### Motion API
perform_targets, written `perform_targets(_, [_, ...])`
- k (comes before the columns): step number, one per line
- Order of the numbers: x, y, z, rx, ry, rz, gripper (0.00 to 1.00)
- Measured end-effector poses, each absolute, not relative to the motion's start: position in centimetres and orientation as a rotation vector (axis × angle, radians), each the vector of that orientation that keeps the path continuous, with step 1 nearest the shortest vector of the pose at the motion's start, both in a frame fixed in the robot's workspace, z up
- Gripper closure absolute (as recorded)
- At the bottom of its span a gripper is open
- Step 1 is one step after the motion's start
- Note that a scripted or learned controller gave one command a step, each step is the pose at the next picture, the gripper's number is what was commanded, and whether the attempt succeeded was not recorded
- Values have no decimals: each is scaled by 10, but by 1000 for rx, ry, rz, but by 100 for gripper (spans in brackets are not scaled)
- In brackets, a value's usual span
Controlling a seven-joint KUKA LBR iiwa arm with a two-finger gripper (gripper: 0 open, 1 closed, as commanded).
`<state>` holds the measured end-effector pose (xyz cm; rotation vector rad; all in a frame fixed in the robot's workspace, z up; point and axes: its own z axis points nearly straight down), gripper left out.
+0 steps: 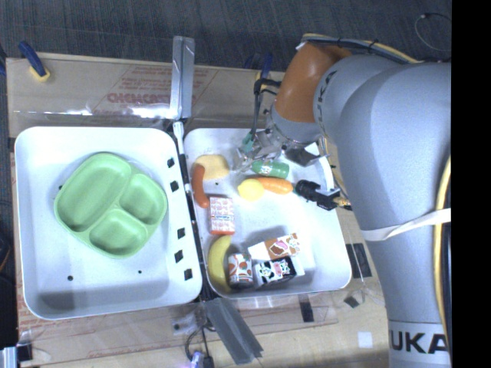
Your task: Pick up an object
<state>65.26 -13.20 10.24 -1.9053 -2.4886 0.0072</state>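
My gripper (pixel 258 150) is low in the back of the right bin (pixel 330 244), under the orange wrist band. A small green item (pixel 271 169) lies directly under it, close to the tip; whether they touch is unclear. Just in front lie an orange carrot (pixel 277 185) and a yellow lemon (pixel 250 189). To the left are a pale yellow piece (pixel 214 164) and an orange-red sausage (pixel 199 184). A small red and white carton (pixel 222 214) sits mid-bin. A banana (pixel 219 261) and several printed cartons (pixel 265 262) lie at the front.
The left bin (pixel 38 282) holds a green divided plate (pixel 113 202). A metal divider (pixel 182 79) rises between the bins at the back. The big grey arm body (pixel 391 159) covers the bench's right side.
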Motion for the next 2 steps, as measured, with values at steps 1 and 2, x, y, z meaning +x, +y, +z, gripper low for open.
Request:
perform_targets(1, [651, -131, 101, -1900, -2482, 10, 0])
perform_targets(2, [604, -138, 92, -1902, -2497, 2, 0])
